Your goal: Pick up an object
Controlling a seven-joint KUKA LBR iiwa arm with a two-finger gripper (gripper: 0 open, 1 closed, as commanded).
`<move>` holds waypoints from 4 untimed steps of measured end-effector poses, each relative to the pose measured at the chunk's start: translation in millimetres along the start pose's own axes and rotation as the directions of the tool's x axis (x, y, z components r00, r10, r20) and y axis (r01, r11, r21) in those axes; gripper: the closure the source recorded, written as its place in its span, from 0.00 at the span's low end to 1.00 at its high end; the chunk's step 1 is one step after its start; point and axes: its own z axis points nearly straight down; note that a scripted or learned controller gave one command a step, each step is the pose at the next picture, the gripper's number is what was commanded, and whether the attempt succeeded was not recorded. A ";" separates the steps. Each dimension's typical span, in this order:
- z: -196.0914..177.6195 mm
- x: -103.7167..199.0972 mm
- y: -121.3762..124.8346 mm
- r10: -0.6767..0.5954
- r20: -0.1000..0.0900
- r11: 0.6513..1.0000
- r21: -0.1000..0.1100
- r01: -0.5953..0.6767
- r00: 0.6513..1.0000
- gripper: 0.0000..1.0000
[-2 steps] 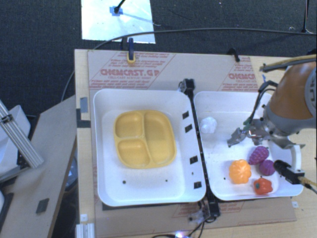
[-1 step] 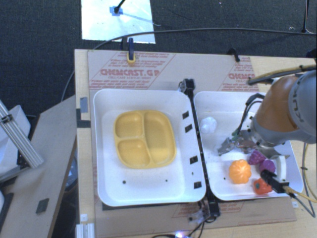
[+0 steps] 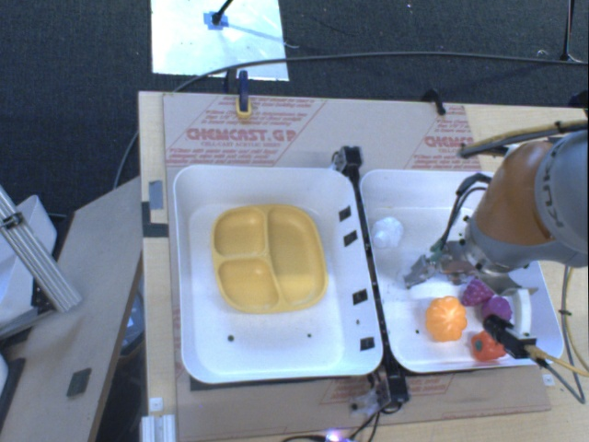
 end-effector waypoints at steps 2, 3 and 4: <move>-67.3 9.2 7.1 -0.005 0.002 1.000 -0.006 0.005 1.000 1.00; -124.6 0.6 14.0 -0.004 0.002 1.000 -0.006 0.004 1.000 1.00; -184.5 -3.7 8.0 -0.005 0.002 1.000 -0.007 0.005 1.000 1.00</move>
